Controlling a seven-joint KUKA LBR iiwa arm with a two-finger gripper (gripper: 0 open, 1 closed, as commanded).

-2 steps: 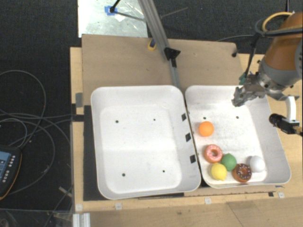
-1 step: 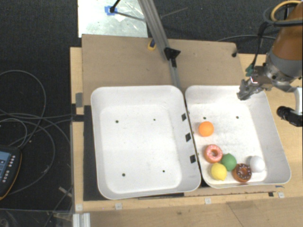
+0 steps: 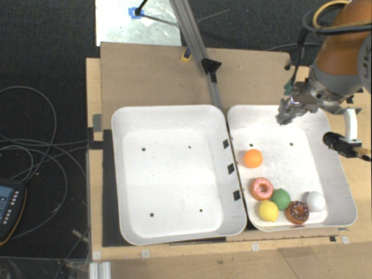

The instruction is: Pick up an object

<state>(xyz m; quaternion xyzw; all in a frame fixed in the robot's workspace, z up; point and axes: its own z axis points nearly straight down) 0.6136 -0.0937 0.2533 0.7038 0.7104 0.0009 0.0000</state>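
**Tool hanging over the far edge of the right bin, objects waiting at the near end**

The tool (image 3: 286,116) is hanging above the far rim of the right bin (image 3: 302,150), and nothing is sitting between its tips. Whether it is open or closed I cannot tell: it is showing as a small dark blur under the wrist, too small to read. The arm (image 3: 343,45) is reaching in from the right, its orange band partly cut off by the top edge.

The things to pick are gathering toward the near end of the right bin, probably because the bin is dipping that way. An orange ball (image 3: 252,158) is lying alone near the bin's middle, well apart from the tool. Nearer the front, a pink-iced doughnut (image 3: 261,188), a green ball (image 3: 281,199), a yellow lemon-like piece (image 3: 268,211), a chocolate doughnut (image 3: 297,212) and a white ball (image 3: 315,201) are crowding together, several touching. That crowding is likely making a clean pinch harder; the lone orange ball is looking like the easier target.

The left bin (image 3: 174,173) is sitting just beside the right one on the worktop (image 3: 151,74). A tripod leg (image 3: 192,28) is crossing the far side.
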